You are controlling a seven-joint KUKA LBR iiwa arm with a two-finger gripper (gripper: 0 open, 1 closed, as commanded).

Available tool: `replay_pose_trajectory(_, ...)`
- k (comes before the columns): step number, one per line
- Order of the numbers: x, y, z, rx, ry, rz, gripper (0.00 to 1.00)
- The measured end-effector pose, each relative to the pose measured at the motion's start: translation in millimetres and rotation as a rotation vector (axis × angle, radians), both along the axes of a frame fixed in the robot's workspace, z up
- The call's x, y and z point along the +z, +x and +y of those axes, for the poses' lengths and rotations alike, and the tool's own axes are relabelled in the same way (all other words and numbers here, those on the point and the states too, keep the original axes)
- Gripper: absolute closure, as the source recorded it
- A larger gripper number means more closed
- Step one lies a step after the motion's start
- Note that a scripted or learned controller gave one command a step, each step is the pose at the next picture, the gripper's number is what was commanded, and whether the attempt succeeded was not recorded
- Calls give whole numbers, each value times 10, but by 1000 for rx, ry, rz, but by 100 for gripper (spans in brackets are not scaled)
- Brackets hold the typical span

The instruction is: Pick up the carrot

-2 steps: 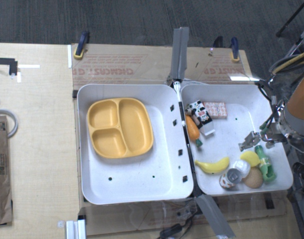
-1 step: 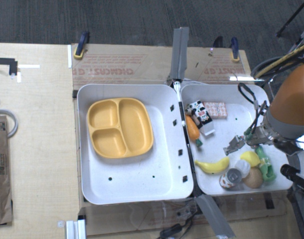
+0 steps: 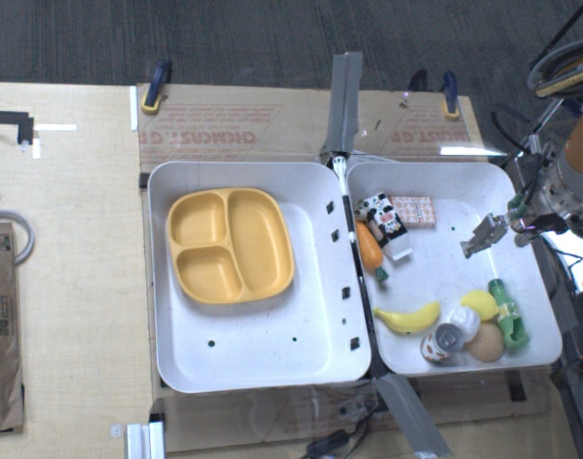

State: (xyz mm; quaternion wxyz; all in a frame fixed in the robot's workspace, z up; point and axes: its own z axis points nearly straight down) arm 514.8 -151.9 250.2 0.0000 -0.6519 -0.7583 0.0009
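The carrot (image 3: 369,247) is orange with a small green stub at its near end. It lies in the right bin (image 3: 435,261), close against the bin's left wall and pointing toward the front. My gripper (image 3: 502,236) hangs over the right side of the same bin, well to the right of the carrot and apart from it. Its fingers stand open and nothing is between them.
A black-and-white cow-patterned pack (image 3: 382,218) touches the carrot's far end, with a pink box (image 3: 413,210) beside it. A banana (image 3: 406,318), lemon (image 3: 479,303), green bottle (image 3: 507,316), can (image 3: 449,339) and brown fruit (image 3: 485,344) crowd the front right. A yellow divided plate (image 3: 231,245) sits in the left bin (image 3: 263,352).
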Motion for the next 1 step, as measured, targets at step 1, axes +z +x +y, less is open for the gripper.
replay_pose_trajectory(1,-684,164,178,140,1,1,0)
